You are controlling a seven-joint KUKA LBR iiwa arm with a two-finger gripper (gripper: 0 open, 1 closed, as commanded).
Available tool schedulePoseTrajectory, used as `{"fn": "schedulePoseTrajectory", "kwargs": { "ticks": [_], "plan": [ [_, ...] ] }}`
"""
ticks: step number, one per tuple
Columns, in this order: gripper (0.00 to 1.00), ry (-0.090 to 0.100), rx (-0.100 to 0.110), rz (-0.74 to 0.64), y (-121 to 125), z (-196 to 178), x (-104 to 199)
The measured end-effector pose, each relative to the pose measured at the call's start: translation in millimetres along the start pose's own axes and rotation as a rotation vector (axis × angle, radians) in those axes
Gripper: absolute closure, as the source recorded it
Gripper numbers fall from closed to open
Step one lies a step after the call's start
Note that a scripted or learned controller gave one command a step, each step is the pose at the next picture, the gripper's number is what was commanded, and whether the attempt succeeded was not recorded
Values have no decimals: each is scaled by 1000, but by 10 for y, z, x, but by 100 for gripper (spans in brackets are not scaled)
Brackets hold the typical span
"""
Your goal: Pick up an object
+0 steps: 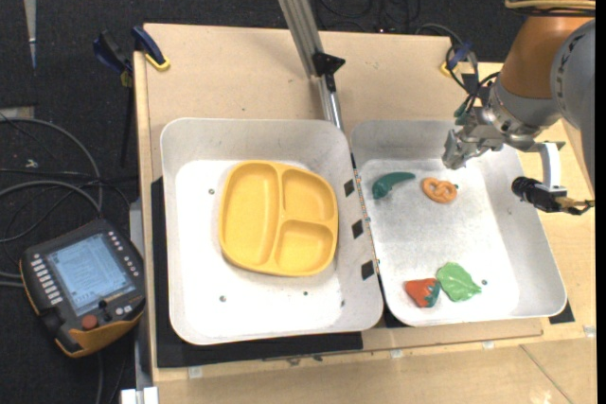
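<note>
Orange, knobbly pretzel-shaped toy [439,190] lies just below the hand [456,156]; grip state unclear.

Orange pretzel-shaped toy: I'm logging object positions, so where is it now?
In the camera view, the orange pretzel-shaped toy lies in the right bin, upper middle, just right of the dark green toy and just below-left of the hand.

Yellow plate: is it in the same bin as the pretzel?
No. The yellow divided plate sits in the left bin, while the orange pretzel lies in the right bin near the gripper.
</note>
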State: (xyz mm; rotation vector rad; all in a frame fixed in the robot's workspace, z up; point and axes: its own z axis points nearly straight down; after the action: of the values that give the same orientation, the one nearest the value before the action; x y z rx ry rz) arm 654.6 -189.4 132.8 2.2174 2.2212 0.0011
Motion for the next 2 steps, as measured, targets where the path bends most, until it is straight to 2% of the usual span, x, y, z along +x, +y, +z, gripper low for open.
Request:
{"fn": "schedulePoseTrajectory", "kwargs": {
  "ticks": [2],
  "plan": [
    [100,-1,-6,-1,54,-1024,86]
  ]
}}
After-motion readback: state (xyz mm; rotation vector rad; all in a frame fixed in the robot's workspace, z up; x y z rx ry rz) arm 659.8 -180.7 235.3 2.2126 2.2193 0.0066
